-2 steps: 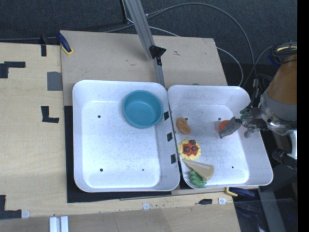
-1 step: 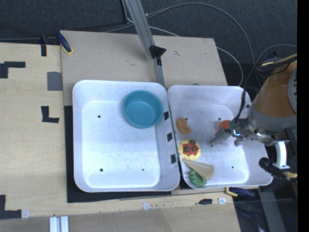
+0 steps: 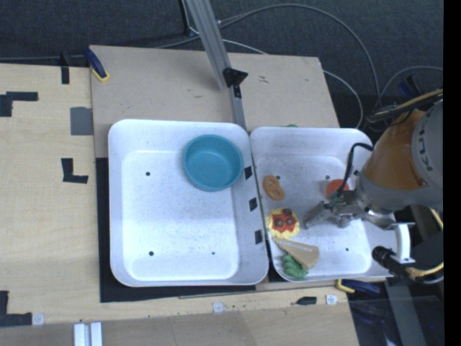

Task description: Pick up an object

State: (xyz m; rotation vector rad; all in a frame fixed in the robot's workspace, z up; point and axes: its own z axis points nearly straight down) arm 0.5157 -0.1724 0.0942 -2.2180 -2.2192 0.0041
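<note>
My gripper (image 3: 315, 215) hangs low over the middle of the right bin (image 3: 310, 141), pointing left, with the grey and orange arm (image 3: 396, 161) behind it. Just left of its tip lies a yellow toy with red spots (image 3: 283, 223). A small red object (image 3: 336, 187) sits right behind the gripper, partly hidden by it. An orange-brown piece (image 3: 273, 187) lies further up near the bin's left wall. Toward the front are a beige wedge (image 3: 300, 251) and a green item (image 3: 292, 266). I see nothing held in the gripper.
The left bin (image 3: 144, 215) holds a blue bowl (image 3: 212, 162) at its back right corner. A grey pole (image 3: 216, 45) slants down to the divide between the bins. Cables loop behind the right bin.
</note>
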